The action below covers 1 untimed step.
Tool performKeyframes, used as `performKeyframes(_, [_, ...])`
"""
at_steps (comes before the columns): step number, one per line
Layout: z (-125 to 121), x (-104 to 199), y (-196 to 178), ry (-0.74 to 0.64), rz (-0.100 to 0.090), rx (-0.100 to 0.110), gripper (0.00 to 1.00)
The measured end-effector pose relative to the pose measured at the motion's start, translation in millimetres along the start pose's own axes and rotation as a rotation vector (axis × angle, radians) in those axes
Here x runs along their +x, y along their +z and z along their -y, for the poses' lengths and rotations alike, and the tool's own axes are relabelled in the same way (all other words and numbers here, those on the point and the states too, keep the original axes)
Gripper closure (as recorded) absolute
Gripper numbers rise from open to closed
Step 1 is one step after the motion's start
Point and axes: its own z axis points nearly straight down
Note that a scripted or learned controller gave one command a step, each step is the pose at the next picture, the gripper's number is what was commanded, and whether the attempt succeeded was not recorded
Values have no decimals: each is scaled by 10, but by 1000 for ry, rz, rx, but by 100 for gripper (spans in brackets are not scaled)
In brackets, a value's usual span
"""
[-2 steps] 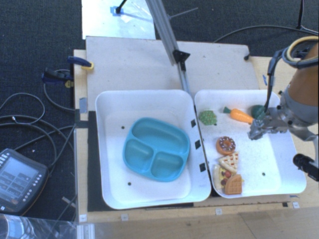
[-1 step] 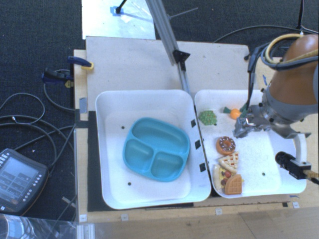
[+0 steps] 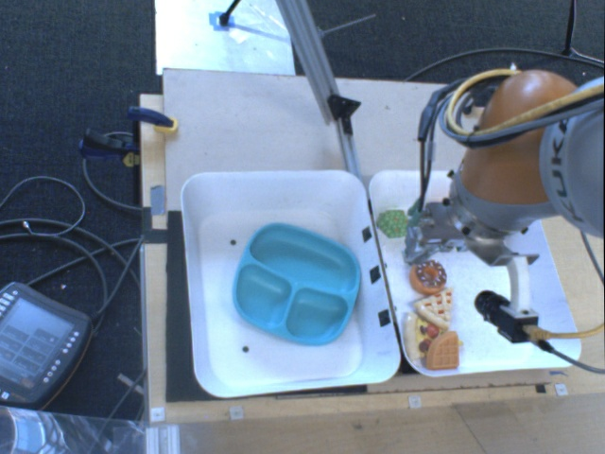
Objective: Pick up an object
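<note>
Two letters, "UK", show on arm (image 3: 577, 159) above right bin (image 3: 558, 253).

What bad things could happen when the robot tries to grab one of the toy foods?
The toy foods lie crowded together: donut, pizza slice and waffle. Reaching for one could knock its neighbours aside. The gripper sits close to the wall between the bins, so it might bump that wall. The green toy lies right by the gripper and could get nudged away.
</note>
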Motion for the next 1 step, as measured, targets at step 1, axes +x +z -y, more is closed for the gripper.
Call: performKeyframes(1, [-59, 541, -59, -1, 0, -3, 100])
